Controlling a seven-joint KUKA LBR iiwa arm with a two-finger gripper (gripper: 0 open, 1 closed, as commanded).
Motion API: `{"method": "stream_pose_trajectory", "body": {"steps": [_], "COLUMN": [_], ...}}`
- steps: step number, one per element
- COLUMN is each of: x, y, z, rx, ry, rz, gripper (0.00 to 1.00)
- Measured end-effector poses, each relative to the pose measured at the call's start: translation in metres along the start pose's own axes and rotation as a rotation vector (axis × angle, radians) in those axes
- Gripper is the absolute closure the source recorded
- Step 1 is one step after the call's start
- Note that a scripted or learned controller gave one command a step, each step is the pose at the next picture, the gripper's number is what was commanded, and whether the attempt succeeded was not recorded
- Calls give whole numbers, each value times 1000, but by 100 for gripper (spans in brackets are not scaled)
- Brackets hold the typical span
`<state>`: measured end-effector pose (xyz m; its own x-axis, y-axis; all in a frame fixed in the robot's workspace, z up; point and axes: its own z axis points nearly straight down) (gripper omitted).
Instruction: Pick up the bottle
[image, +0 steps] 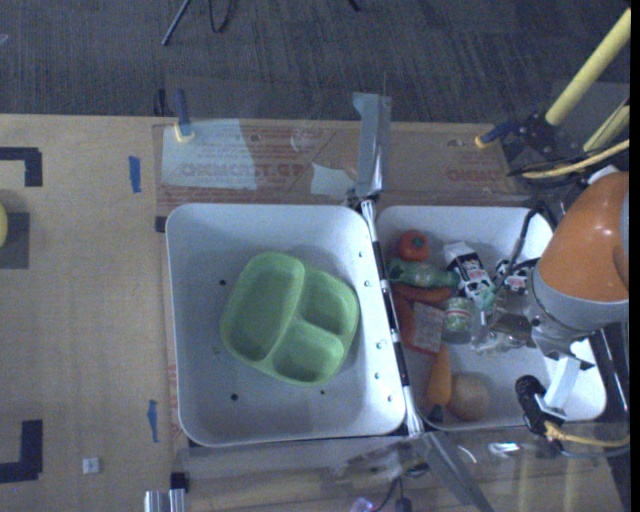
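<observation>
A small clear bottle (458, 317) with a greenish label lies in the middle of the right bin (500, 218), next to a red packet (425, 322). My gripper (488, 328) hangs low over the bin just to the right of the bottle, very close to it or touching it. The grey wrist and the arm's orange band (592, 255) cover the bin's right part. Whether anything sits inside the gripper is hidden by glare and clutter.
Also in the right bin are a red tomato (413, 244), a green vegetable (420, 272), a white-and-black carton (466, 266), a carrot (439, 375) and a brown potato (469, 396). In the left bin (200, 240) lies a green divided plate (290, 317).
</observation>
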<state>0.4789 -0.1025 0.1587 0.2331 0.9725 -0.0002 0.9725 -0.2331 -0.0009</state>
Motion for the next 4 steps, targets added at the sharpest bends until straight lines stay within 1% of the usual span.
{"method": "stream_pose_trajectory", "body": {"steps": [1, 2, 3, 4], "x": [-61, -96, -118, -72], "y": [15, 25, 29, 19], "z": [-20, -59, -72, -126], "rx": [-3, -4, -4, -4], "ry": [-1, -1, -2, -1], "rz": [-113, -353, -340, -365], "gripper": [100, 100, 100, 100]}}
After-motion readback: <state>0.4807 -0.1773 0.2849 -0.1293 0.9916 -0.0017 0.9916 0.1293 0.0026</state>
